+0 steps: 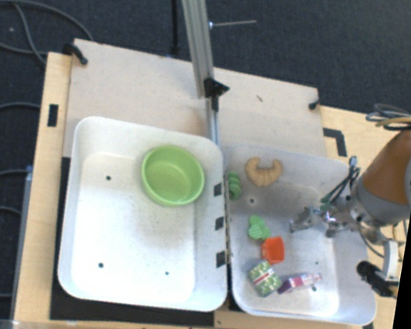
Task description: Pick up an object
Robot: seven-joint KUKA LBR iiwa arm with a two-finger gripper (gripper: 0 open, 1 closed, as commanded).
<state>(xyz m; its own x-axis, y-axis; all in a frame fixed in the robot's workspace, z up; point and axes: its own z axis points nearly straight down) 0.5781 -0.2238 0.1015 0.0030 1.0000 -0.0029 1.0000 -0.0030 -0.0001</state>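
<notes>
The gripper [313, 221] hangs over the right bin [350, 305], just right of the green block [259, 228]; whether its fingers are open or shut, I cannot tell. An orange block [274, 249] lies below the green block, a croissant [264, 171] above, and a bowl [173, 175] left of it in the left bin [78, 271].

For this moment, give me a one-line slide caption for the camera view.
Claw over the right bin near orange block, green toy and croissant; green bowl in left bin.
</notes>
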